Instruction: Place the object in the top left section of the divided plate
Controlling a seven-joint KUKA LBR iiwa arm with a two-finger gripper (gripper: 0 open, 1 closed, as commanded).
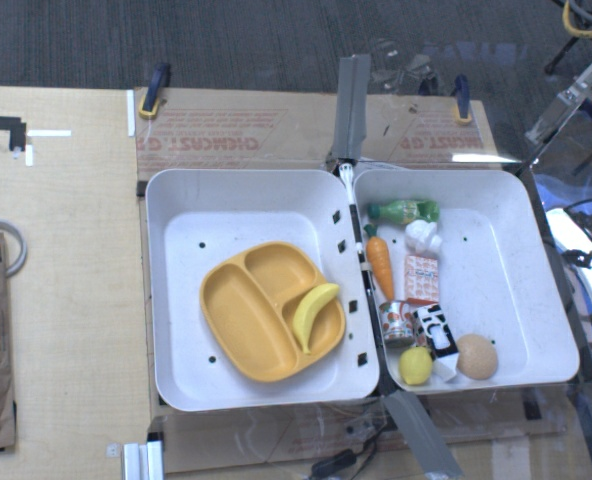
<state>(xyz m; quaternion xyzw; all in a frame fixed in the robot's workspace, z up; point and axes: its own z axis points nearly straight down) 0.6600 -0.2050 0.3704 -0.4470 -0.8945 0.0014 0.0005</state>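
Looking over the left bin (176, 368), I find the plate (231, 318) near its middle and the banana (313, 313) lying in the section by the plate's right rim. Whether my claw is released or clenched, I cannot tell. The curved banana may roll across a divider, or a nudge may shift the plate.

A robotics lab: two white bins (166, 268) on a cardboard-covered bench (226, 128) held by clamps (156, 88)

Right bin (506, 268): carrot (378, 266), lemon (415, 366), egg (477, 357).
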